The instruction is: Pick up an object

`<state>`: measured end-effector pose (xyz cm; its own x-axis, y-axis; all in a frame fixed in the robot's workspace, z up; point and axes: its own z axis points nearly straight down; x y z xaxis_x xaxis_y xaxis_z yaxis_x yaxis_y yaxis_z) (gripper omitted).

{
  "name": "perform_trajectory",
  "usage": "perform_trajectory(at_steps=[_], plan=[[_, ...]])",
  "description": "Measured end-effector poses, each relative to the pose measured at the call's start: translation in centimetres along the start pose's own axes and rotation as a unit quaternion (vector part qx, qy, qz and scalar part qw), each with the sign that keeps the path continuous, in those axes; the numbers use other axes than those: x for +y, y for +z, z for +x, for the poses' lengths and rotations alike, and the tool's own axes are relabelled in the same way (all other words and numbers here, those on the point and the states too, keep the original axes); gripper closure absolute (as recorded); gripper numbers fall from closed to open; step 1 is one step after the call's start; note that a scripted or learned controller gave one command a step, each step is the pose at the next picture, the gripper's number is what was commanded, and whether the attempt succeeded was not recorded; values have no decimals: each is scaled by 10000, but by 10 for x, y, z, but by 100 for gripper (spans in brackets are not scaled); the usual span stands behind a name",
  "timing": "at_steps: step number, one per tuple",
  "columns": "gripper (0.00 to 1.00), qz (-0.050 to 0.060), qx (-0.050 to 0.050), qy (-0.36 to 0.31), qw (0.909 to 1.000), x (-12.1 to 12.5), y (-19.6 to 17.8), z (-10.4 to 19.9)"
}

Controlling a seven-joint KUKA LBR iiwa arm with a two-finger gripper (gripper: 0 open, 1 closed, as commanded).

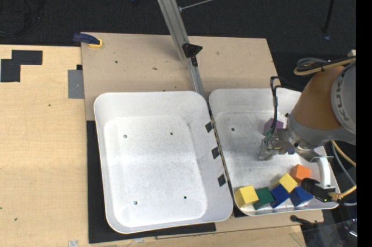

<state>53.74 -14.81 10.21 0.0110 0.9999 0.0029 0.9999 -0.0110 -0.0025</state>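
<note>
I see my gripper (268, 150) low in the right bin (244, 112), just beside a purple block (274, 124); its grip I cannot tell.

Even overhead light, soft shadows, slightly grainy, dark background.

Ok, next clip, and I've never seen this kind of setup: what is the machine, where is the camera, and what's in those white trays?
One camera looks down at a slant on a bench with two shallow white bins. The arm, grey with an orange band, reaches in from the right. Its gripper is low inside the right bin, beside a small purple object; whether it holds anything can't be told. Along that bin's near edge lie blocks: yellow, green, blue, another yellow, orange and another blue. The left bin has a bare white floor.
</note>
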Motion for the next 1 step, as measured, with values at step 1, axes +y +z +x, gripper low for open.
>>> perform_trajectory(at_steps=[1], plan=[[100, -26, -15, -73, 10000, -1, -62, 4]])
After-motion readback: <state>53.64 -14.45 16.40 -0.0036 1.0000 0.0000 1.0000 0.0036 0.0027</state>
